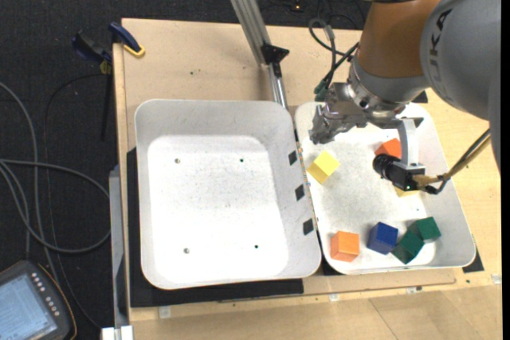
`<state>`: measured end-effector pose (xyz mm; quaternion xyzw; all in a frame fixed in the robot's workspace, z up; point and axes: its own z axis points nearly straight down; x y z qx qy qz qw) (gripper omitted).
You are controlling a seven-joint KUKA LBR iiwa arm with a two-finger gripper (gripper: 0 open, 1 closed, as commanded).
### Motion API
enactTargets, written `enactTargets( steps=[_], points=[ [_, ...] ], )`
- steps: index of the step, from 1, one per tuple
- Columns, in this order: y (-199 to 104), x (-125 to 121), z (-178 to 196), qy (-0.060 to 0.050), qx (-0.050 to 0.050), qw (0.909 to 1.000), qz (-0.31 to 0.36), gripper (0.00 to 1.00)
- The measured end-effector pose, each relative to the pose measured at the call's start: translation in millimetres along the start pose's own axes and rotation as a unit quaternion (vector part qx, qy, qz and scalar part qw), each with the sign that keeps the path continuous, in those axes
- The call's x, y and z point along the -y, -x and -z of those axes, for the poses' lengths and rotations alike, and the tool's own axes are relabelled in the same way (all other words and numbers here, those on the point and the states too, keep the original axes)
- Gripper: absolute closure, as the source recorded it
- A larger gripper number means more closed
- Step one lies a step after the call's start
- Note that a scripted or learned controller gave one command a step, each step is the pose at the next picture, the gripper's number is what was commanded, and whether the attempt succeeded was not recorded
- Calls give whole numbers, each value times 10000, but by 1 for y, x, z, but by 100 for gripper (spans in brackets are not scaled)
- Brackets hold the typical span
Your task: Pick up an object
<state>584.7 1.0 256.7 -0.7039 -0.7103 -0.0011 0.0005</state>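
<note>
My gripper point(323, 130) hangs over the back left part of the right bin point(451, 212), just above and behind a yellow block point(324, 167). Nothing shows in its grasp. Further blocks lie in that bin: an orange block point(344, 244), a blue block point(382, 237) and two green blocks point(409, 246) along the front, and another orange block point(390, 147) half hidden by the wrist's black fitting point(392, 169).
The left bin point(213, 191) adjoins the right one, its raised rim running close beside the yellow block. A metal pole point(243, 0) slants in from the back. The bench point(199, 60) extends behind both bins. A blue-and-yellow clamp point(119, 40) sits at its far left corner.
</note>
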Motion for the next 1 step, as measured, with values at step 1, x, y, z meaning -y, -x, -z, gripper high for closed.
enactTargets(
  steps=[1],
  points=[
    [-61, 9, -3, -11, 0, 10000, 1, 100]
  ],
)
